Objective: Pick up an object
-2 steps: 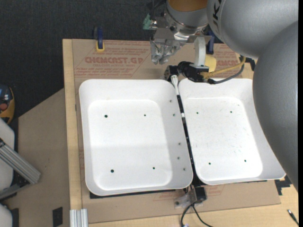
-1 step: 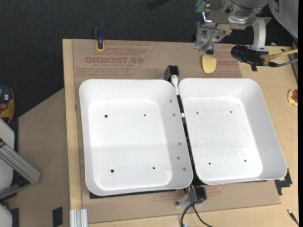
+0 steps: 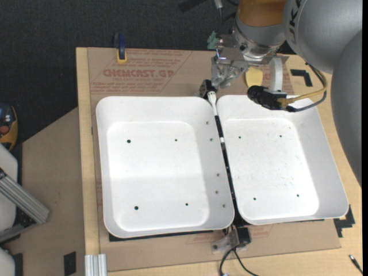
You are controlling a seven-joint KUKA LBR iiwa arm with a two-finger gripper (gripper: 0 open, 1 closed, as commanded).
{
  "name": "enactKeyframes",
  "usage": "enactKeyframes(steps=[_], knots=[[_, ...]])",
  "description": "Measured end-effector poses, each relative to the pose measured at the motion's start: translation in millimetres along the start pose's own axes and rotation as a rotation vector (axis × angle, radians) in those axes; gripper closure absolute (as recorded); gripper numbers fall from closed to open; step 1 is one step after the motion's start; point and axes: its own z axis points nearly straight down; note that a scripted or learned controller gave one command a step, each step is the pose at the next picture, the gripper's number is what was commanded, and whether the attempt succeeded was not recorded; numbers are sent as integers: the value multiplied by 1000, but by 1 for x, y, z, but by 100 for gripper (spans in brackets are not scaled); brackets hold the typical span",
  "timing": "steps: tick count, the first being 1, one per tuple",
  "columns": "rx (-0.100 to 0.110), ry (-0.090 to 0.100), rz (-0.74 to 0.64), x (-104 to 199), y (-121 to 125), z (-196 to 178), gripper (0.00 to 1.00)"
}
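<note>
My gripper hangs over the back edge of the bench, above the gap between the left bin and the right bin, near their far corners. A small pale yellow piece shows just right of the gripper, over the right bin's back rim. I cannot tell whether it is held or lies on the board. The grey arm with its orange band comes in from the upper right.
Both white bins rest on a brown board with red print. A blue and yellow clamp grips the board's back edge. A black clip sits at the bins' shared back corner, and another fitting at the front.
</note>
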Motion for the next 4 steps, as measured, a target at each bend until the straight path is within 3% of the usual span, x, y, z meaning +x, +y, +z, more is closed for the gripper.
enactKeyframes(steps=[1,2,3,4], knots=[[-14,0,0,7,-16,-32,100],[-16,-1,3,-5,-28,-54,100],[-22,-6,10,-99,-19,-114,100],[2,2,-1,-53,0,-3,100]])
